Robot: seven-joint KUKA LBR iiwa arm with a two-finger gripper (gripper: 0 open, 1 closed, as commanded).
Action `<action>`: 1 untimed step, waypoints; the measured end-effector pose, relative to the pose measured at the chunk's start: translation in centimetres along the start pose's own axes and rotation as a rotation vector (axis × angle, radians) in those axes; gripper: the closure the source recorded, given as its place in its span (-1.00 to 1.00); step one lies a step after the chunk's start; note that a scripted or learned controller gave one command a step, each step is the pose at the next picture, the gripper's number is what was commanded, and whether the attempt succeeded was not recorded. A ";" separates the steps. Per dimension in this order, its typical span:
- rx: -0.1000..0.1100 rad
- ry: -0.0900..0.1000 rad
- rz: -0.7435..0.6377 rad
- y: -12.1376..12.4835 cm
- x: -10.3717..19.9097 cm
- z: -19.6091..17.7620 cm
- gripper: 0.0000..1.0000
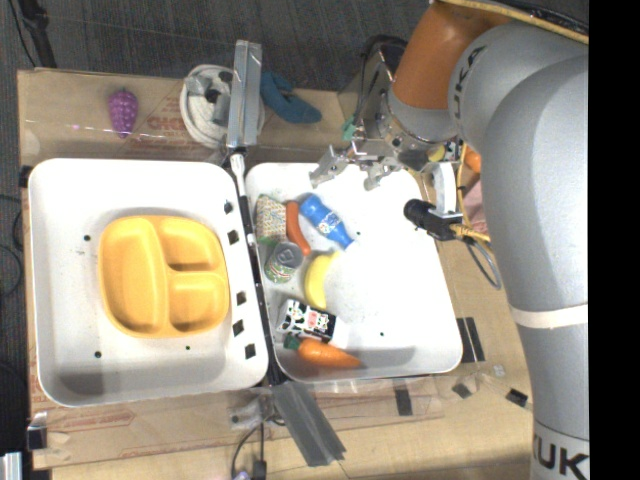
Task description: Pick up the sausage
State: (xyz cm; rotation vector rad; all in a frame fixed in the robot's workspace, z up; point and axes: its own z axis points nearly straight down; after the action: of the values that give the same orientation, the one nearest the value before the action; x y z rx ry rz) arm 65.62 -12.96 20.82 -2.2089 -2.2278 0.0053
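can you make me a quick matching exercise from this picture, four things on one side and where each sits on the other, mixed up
Things:
1. sausage
2. yellow tray
3. carrot
4. purple grapes

Places:
A. on the bench beyond the left bin
B. near edge of the right bin
C. inside the left bin
D. right bin, beside the blue bottle

Pairs: 1-D, 2-C, 3-B, 4-A
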 end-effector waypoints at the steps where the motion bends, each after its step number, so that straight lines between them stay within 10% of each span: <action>1: -0.010 -0.007 -0.271 -0.4 1.3 10.7 -1.00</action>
State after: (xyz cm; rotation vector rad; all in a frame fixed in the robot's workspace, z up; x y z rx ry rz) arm 65.17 -11.68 10.13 -1.8954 -2.5147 0.0009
